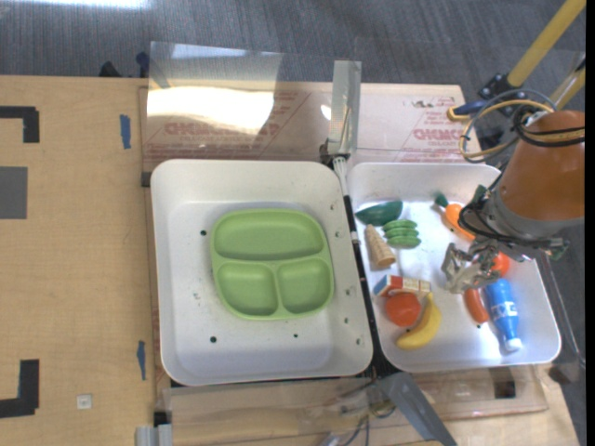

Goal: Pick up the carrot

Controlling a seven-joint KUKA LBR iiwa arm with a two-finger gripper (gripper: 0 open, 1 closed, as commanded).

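The carrot (453, 215) is orange with a small green top and lies toward the back of the right bin (544, 351). The arm's wrist hides part of it. My gripper (464, 268) hangs low in the same bin, just in front of the carrot and slightly to its right, over the bin floor. An orange patch (502, 264) shows at the gripper's right side; I cannot tell what it belongs to. Nothing visibly sits between the metal fingers.
The right bin also holds a dark green vegetable (379, 212), a pale green ribbed piece (402, 232), a beige cone (378, 247), a tomato (403, 309), a banana (423, 325) and a blue bottle (502, 314). A green divided plate (272, 261) lies in the left bin (177, 277).
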